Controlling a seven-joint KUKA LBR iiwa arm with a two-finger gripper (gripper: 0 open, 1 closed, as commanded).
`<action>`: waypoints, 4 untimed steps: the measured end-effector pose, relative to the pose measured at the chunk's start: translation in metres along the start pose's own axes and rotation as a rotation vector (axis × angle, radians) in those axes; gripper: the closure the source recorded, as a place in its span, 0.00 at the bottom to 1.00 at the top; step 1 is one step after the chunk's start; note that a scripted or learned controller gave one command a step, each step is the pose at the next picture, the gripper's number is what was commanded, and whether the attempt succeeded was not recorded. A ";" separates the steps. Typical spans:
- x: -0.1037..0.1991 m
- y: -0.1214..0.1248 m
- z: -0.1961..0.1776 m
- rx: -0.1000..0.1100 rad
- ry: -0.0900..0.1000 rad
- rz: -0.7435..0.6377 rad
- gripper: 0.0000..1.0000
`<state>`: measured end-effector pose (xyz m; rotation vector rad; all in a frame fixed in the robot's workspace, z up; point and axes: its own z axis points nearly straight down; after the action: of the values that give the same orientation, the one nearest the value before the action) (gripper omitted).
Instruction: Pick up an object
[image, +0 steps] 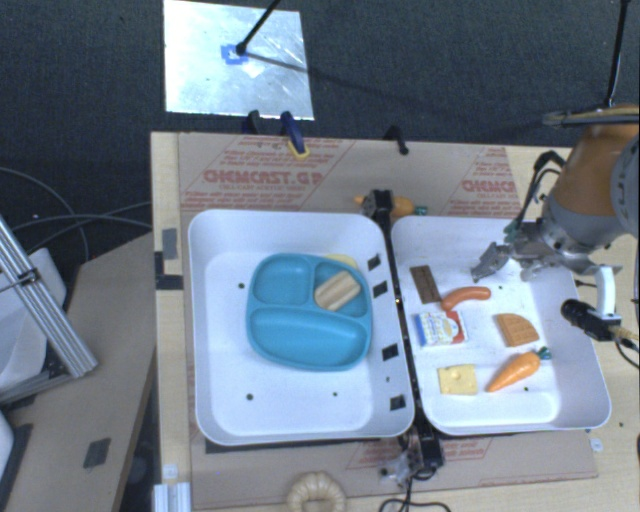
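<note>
The sausage (466, 296) lies in the right bin (575, 400), with a carrot (517, 370) and cheese (458, 379) below it. The gripper (515, 256) hangs just above the sausage, fingers apart, holding nothing.

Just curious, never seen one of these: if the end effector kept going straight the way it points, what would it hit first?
Probably the bare floor of the right bin, just above the sausage. The end effector points down and leftward, though depth is hard to judge.
</note>
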<state>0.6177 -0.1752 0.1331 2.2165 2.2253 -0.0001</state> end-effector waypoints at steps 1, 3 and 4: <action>0.001 0.001 0.049 -0.002 0.000 0.001 0.00; 0.009 0.002 -0.022 -0.005 0.000 -0.001 1.00; 0.019 0.007 -0.077 -0.005 -0.001 -0.003 1.00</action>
<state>0.6247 -0.1561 0.2099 2.2108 2.2254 0.0050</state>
